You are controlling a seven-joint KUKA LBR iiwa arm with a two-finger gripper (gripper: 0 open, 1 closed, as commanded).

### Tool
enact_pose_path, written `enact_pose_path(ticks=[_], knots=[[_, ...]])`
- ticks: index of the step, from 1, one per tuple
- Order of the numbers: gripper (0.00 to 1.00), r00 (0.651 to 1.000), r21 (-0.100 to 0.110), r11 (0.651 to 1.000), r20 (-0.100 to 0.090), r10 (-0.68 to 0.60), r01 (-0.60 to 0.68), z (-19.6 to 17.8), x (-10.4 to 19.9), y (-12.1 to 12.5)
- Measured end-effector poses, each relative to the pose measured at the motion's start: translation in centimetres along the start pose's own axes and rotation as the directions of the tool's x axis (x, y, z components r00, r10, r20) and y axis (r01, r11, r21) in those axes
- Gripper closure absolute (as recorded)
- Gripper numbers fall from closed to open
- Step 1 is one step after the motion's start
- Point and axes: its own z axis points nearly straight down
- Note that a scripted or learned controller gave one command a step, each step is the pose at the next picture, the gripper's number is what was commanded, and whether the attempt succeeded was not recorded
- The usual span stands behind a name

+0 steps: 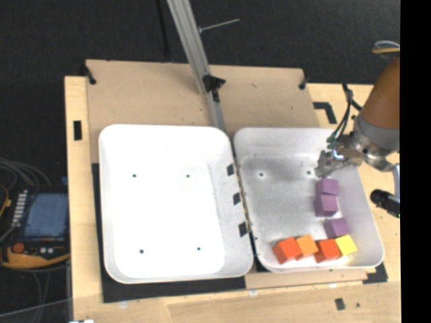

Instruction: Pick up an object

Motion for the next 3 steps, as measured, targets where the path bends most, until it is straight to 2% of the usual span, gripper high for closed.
enact_pose_path(ticks=[1,2,3], knots=[[1.00,1.000,-0.003,1.000,0.000,-0.007,0.007,-3.8,-0.1,0.2],[1.00,1.000,0.001,1.000,-0.003,-0.011,0.011,-4.8,4.8,-0.5],[1.00,1.000,0.004,1.000,-0.002,-0.012,0.012,-3.9,10.2,-0.6]])
